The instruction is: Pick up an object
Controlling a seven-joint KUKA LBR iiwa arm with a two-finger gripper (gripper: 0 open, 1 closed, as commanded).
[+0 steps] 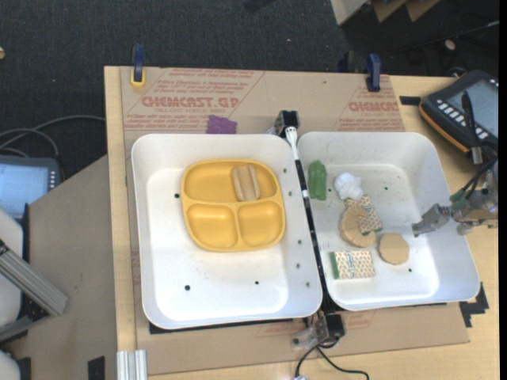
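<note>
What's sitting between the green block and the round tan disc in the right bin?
In the camera view, a white crumpled lump and a patterned round piece.

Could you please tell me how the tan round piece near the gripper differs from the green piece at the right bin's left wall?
The tan round piece is a disc, while the green piece is a narrow oblong. The tan round piece lies toward the right bin's middle, just beside the gripper; the green piece lies along the bin's left wall, far from it. Both lie flat in the same bin.
</note>
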